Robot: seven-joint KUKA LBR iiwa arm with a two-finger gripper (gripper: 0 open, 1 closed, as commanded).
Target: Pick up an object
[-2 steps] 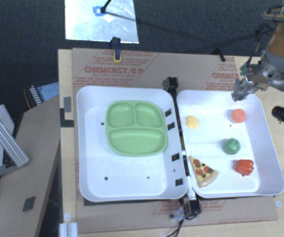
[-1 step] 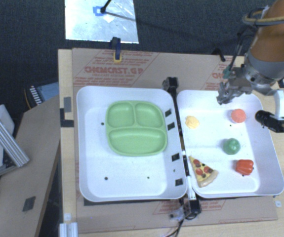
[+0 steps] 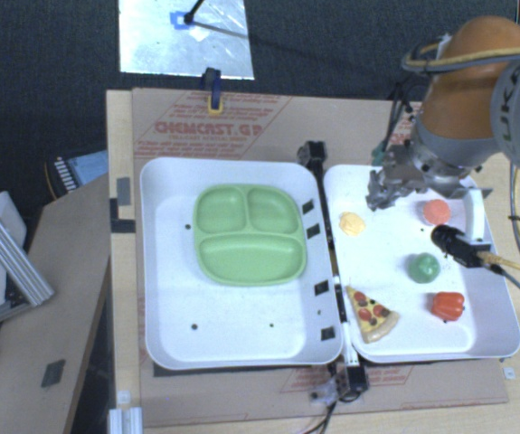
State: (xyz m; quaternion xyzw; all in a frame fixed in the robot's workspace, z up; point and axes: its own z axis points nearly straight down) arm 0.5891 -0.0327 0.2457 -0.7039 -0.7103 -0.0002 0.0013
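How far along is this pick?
Done: nothing lifted; the yellow piece, orange piece, green ball, red pepper and pizza slice all lie in the right bin. In hand: the gripper hangs over that bin's far edge, near the yellow piece. Left: grasp and lift one.

Grey-orange arm [image 3: 472, 80] cut off by right edge; its bulk hides far right corner of right bin [image 3: 477, 340]. There, gripper [image 3: 382, 190] a dark blur, detail unreadable. Left: metal frame [image 3: 2, 256] cut by edge. Small print on cardboard sheet [image 3: 332, 120] illegible.
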